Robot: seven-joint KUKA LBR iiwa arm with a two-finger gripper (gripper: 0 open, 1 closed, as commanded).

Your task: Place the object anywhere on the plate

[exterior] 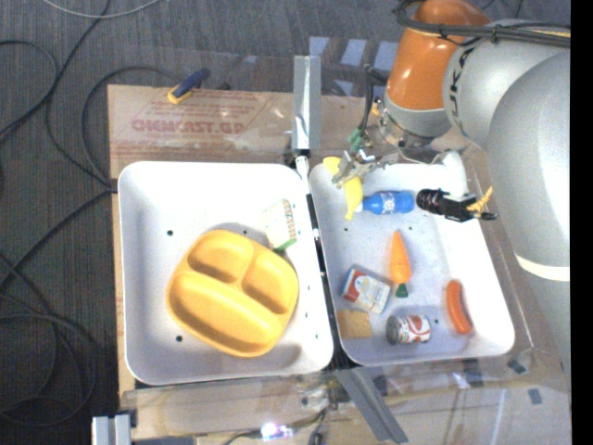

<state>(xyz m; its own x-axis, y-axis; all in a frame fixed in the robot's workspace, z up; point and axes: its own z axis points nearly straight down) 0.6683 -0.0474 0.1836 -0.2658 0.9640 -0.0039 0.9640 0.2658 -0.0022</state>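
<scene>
A yellow plate (233, 291) with three compartments lies in the left bin (148, 193). My gripper (357, 163) hangs low over the far left corner of the right bin (482, 248), right above a yellow banana (352, 199). The banana's upper part runs under the gripper and is partly hidden by it. Whether the gripper touches the banana cannot be told. Just right of the banana lies a blue bottle (387, 202).
A small white and green packet (281, 222) sits by the plate's far edge. The right bin also holds a carrot (398, 260), a white and red carton (366, 289), a tan biscuit (353, 323), a can (410, 328) and a sausage (456, 306).
</scene>
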